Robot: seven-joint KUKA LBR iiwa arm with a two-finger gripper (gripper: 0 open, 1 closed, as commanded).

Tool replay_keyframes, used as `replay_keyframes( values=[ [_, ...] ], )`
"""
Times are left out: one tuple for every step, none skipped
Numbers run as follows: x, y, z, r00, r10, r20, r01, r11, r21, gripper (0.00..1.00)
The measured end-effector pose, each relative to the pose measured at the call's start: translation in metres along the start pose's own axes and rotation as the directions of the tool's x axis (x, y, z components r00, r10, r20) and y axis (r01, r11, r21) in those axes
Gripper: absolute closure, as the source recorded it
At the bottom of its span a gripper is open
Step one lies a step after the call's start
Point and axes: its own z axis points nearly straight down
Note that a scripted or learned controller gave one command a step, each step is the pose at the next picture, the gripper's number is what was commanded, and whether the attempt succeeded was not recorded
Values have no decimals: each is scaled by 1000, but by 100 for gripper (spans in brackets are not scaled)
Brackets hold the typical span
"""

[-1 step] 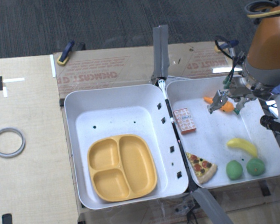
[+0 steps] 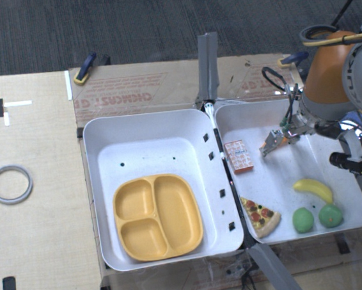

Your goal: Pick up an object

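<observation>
Claw beside the box, far side of the right bin.
We see the claw [image 2: 270, 146] just right of the box [image 2: 238, 156], its long axis toward the far edge; we cannot tell its state.

- A small pink-and-white box [image 2: 238, 156] lay flat near the right bin's left wall, toward the back.
- A toy pizza slice [image 2: 261, 216] sat in the front left corner, tip pointing right.
- A yellow banana [image 2: 314, 191] lay tilted near the front right.
- Two green round fruits [image 2: 303, 219] [image 2: 330, 215] sat side by side just below it.
</observation>
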Motion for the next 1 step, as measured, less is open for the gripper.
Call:
replay_keyframes(
  values=[
    [-1, 0, -10, 1000, 3, 1, -3, 1000, -2, 100]
  ],
)
